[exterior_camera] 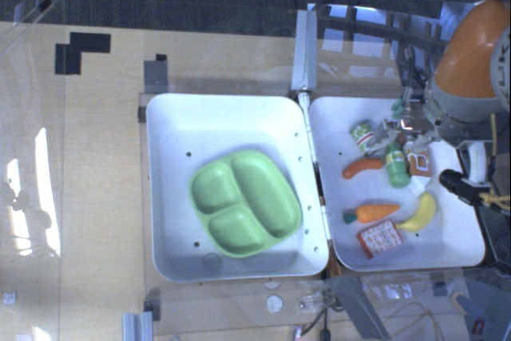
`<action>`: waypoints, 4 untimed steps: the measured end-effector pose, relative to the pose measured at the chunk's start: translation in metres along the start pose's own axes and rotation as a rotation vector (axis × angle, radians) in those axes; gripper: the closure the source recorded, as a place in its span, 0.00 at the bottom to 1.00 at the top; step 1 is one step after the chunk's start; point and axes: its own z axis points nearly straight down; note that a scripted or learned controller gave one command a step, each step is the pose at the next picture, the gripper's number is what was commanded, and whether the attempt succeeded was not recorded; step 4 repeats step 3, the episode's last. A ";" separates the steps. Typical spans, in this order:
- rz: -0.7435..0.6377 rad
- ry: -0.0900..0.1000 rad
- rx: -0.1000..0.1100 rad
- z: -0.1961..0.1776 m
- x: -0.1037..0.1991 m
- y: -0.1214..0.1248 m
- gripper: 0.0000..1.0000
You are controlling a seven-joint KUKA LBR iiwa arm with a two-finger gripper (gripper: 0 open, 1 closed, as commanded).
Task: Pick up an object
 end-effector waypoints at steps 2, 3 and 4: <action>-0.028 0.000 -0.009 0.078 -0.028 0.022 1.00; -0.028 -0.001 -0.005 -0.041 0.066 0.045 1.00; -0.028 -0.001 -0.005 -0.041 0.066 0.045 1.00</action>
